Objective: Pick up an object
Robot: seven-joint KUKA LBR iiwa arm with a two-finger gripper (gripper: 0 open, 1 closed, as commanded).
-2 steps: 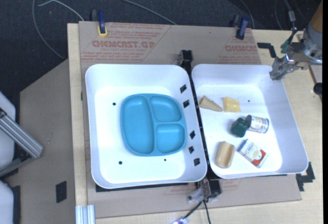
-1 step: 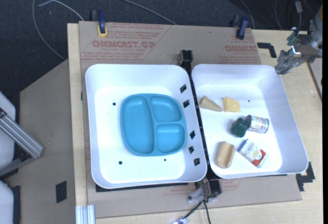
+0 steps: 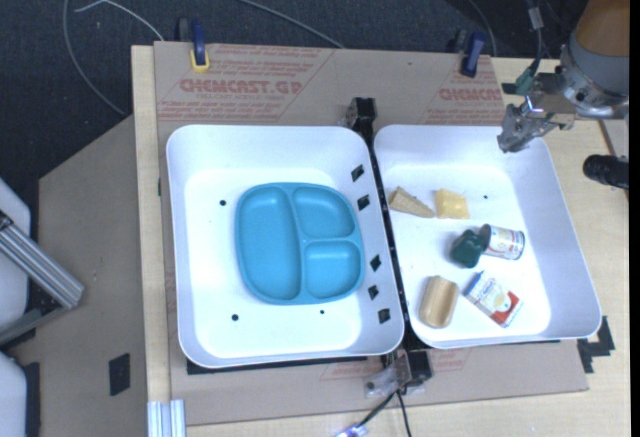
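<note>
The right bin [image 3: 565,225] holds several small objects: a tan wedge [image 3: 410,203], a yellow block [image 3: 451,204], a dark green object [image 3: 468,248] beside a small can [image 3: 503,243], a tan cup-like piece [image 3: 438,301] and a red, white and blue packet [image 3: 493,298]. My gripper [image 3: 517,133] hangs over the right bin's far right corner, well away from all of them. Nothing shows between its fingers.
The left bin [image 3: 190,225] holds a blue divided plate [image 3: 299,242]. Black clips [image 3: 360,112] join the bins along the middle divider. Blue clamps [image 3: 199,43] sit at the board's far edge. Cables trail over the dark floor behind.
</note>
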